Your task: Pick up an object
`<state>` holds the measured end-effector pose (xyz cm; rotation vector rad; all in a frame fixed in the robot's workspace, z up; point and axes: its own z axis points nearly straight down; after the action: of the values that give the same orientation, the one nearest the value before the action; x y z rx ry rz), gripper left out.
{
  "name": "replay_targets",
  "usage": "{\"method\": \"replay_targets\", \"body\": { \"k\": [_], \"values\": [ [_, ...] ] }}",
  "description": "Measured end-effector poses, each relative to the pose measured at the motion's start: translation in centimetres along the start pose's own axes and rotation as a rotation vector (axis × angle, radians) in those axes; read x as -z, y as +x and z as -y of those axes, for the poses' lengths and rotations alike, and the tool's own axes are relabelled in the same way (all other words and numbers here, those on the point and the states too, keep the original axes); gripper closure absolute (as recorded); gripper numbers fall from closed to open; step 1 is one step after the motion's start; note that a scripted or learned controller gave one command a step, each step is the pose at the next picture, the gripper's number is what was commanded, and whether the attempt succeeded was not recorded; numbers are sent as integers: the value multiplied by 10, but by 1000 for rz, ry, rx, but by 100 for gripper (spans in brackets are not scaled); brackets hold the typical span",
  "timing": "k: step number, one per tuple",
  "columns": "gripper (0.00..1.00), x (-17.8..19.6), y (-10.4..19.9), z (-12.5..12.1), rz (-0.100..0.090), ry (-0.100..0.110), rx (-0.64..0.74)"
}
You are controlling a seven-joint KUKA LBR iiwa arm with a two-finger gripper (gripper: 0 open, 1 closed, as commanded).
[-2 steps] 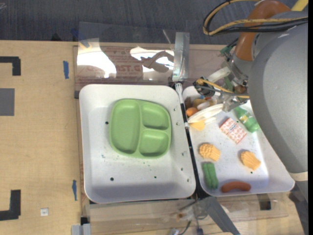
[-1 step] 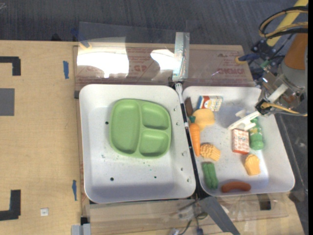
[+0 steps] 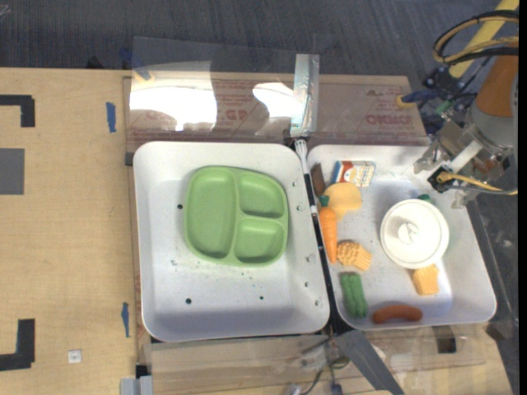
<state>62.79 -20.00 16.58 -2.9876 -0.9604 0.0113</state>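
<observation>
The grey KUKA robot arm (image 3: pixel 502 130) comes in from the right edge of the scene, on the far side; just a short stretch of it shows, the rest cut off by the frame; its orange band (image 3: pixel 501 89) sits towards the far right corner, above the wrist; below the band the grey wrist section slants down, leftward and a little nearer; the pale metal gripper (image 3: pixel 440 163) is at the arm's left end, the part of the robot reaching furthest left into the scene; it hangs raised and tilted; it is small and blurred, so whether it is spread or closed cannot be told.
</observation>
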Motion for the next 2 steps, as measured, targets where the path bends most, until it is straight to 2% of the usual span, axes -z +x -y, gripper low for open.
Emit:
{"method": "replay_targets", "body": {
  "k": [1, 2],
  "values": [
    [0, -75, 16, 50, -13, -11, -270],
    [0, 4, -11, 113, -3, -1, -417]
  ]
}}
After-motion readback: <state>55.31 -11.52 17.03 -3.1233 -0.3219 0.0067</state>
